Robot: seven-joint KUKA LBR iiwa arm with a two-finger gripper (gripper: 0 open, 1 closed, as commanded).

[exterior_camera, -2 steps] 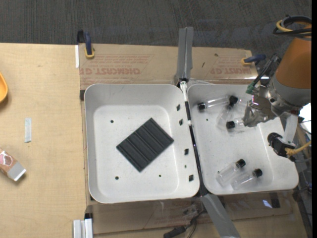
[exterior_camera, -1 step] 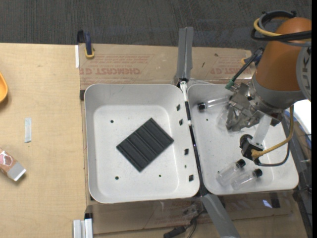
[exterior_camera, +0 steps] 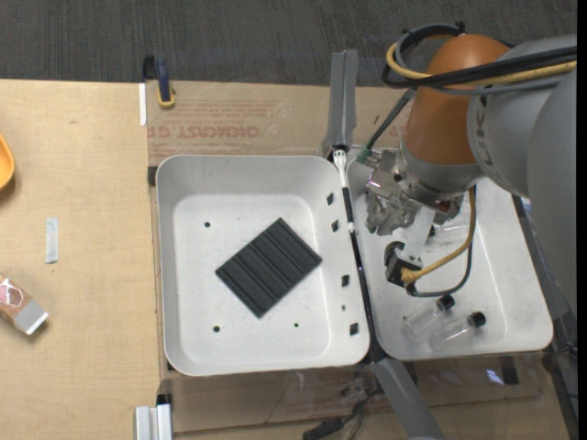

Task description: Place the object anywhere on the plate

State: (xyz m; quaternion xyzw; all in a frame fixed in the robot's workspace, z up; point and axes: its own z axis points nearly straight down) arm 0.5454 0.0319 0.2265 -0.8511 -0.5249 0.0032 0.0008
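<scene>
A dark grey ribbed plate [exterior_camera: 269,266] lies flat and turned diagonally in the middle of the left bin [exterior_camera: 183,186]. Over the upper left part of the right bin [exterior_camera: 527,324] the arm reaches down, with its orange band just above the wrist. My gripper [exterior_camera: 393,216] hangs beneath it, close to the divider between the bins, largely hidden by the wrist and its cables. A clear plastic object with black caps [exterior_camera: 451,324] rests near the front of the right bin, below and to the right of the gripper and apart from it.
A yellow and black cable [exterior_camera: 431,266] loops from the wrist down into the right bin. On the wooden bench to the left lie a small grey strip [exterior_camera: 51,241], a wrapped packet [exterior_camera: 20,306] and an orange item [exterior_camera: 5,165] at the edge.
</scene>
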